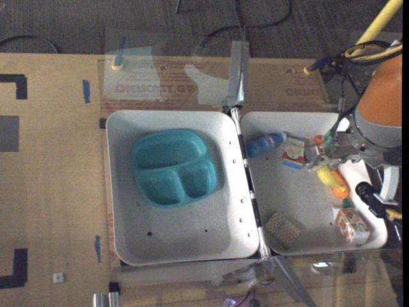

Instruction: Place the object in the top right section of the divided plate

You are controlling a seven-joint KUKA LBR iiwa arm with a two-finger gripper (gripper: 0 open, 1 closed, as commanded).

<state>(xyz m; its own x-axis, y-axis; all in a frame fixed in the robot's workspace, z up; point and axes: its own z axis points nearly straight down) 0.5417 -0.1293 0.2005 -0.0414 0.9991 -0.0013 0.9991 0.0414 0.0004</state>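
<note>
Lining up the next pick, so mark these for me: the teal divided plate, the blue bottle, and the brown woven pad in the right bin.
teal divided plate (167, 149): camera view, floor of its long upper section.
blue bottle (262, 145): camera view, middle of its body.
brown woven pad (282, 229): camera view, centre of its top face.

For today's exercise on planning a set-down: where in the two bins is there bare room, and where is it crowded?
Left bin: bare floor below and left of the teal divided plate. Right bin: an open middle patch between the blue bottle and the tan woven pad. It is crowded along the right side, around the gripper.
</note>
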